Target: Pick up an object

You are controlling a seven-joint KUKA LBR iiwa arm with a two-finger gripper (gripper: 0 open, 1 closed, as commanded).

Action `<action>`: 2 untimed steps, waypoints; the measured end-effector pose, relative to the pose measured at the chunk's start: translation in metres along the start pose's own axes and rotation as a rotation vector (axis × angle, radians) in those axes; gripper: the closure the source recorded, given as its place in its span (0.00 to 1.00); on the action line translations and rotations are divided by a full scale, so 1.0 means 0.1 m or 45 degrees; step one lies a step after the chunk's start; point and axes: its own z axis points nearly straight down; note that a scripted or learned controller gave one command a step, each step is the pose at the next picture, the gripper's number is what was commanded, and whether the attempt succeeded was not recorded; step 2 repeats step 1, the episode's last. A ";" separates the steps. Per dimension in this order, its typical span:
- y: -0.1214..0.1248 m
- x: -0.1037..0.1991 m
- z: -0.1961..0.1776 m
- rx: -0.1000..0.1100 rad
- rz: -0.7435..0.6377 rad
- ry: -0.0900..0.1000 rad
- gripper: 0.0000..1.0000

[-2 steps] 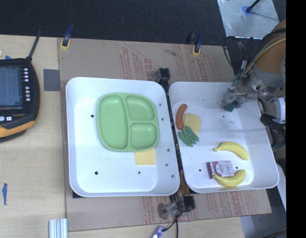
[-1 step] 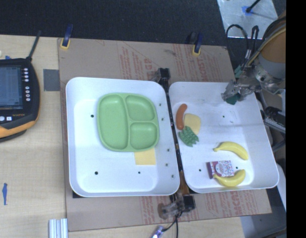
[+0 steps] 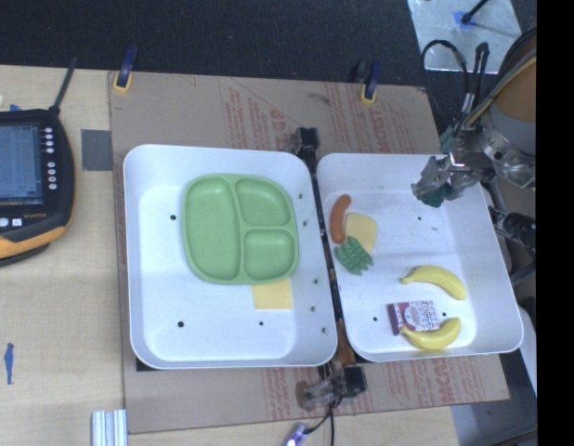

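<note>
My gripper (image 3: 434, 191) hangs over the upper right part of the right bin (image 3: 482, 240), its dark green fingertips pointing down and left, with nothing between them. The bin's objects all lie lower and to the left of it. A brown sausage (image 3: 338, 217) lies by the bin's left wall, touching a yellow cheese wedge (image 3: 362, 229) and a green leafy toy (image 3: 354, 255). A yellow banana (image 3: 435, 280) lies near the middle right. A second banana (image 3: 434, 334) sits at the front beside a red and white packet (image 3: 414, 317).
The left bin (image 3: 157, 333) holds a green divided plate (image 3: 240, 228) with a yellow square slice (image 3: 272, 295) just below it. A teach pendant (image 3: 22, 179) rests on the bench at the far left. Clamps (image 3: 308, 140) join the bins at the middle.
</note>
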 end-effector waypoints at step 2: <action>-0.21 0.63 0.46 0.004 -0.002 -0.003 1.00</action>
